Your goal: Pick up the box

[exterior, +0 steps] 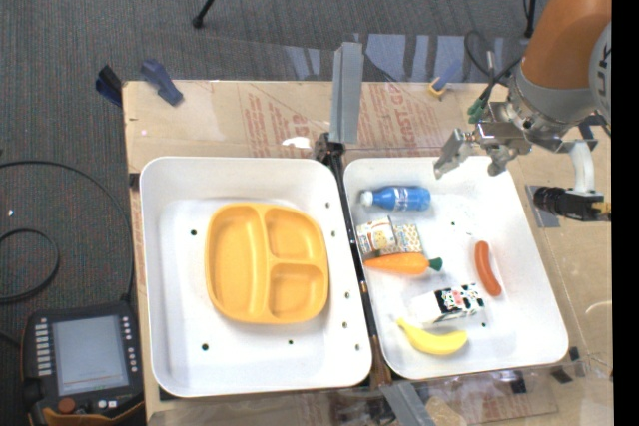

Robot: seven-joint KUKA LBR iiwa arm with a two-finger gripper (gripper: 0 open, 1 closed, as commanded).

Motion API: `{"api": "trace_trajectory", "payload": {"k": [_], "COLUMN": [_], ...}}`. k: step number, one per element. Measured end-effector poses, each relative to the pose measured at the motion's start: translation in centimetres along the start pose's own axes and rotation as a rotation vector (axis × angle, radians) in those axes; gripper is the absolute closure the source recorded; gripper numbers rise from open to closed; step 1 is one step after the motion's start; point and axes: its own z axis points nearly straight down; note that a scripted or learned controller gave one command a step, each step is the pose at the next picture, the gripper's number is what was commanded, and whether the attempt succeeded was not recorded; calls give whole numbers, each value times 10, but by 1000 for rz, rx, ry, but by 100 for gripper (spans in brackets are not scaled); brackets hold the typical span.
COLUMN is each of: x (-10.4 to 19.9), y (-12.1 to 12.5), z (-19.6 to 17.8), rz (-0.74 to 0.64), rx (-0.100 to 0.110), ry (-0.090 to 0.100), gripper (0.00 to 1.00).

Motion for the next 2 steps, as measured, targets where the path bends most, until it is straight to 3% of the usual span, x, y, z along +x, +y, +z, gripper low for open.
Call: {"api": "trace_trajectory", "payload": {"k": [1,2], "x": [5,6], "y": [-23,-21], "z": [151,140], "rz": [144,147], "rx": [-10,-14], "ry": [-2,5], "gripper": [0,100]}}
